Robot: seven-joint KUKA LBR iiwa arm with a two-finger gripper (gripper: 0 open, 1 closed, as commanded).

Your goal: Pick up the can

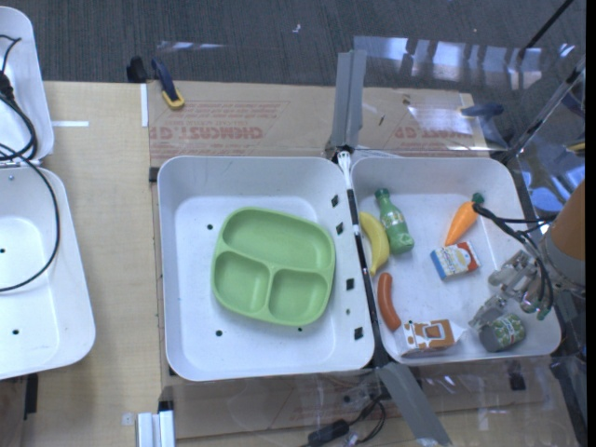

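Note:
The can (503,332), grey-green and lying on its side, rests in the near right corner of the right bin (424,170). My gripper (515,293) hangs just above and slightly behind the can, reaching in from the right edge. I cannot tell whether it touches the can. The can still lies on the bin floor.
The right bin also holds a green bottle (394,222), a banana (374,240), a carrot (461,220), a small carton (454,260), a sausage (388,301) and an orange-white box (429,336) just left of the can. In the left bin (186,250) lies a green divided plate (274,265).

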